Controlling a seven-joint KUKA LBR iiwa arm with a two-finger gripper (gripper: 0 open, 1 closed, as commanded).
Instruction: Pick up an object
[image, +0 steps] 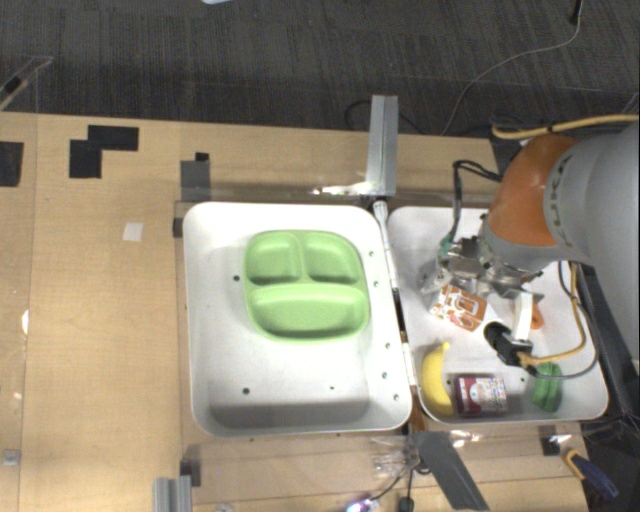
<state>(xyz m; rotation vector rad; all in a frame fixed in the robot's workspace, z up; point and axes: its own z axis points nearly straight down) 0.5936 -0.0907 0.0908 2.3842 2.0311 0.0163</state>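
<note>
Object nearest the gripper: an orange-and-white printed packet (458, 306), lying flat in the middle of the right bin (418, 228). Its print is too small to read.

The gripper (465, 268) sits low over the right bin, just on the far side of the packet, at or close to its far edge. Whether the gripper is open or closed cannot be told, as the wrist and its fittings cover it. Nothing can be seen held in it.

Other contents of the right bin, all along its near wall:
- A yellow banana (434, 375) in the near left corner, lying roughly near-to-far.
- A can with a dark red label (481, 394) on its side, touching or just beside the banana on its right. Label text not legible.
- A green object (547, 388) near the near right corner, its kind unclear.

The left bin (205, 330) holds a light green divided tray (305, 284) with two small compartments far and one long compartment near. It rests right of centre.

Both bins stand on a pale wooden bench (90, 330) with black square marks (100, 150) at far left.
</note>
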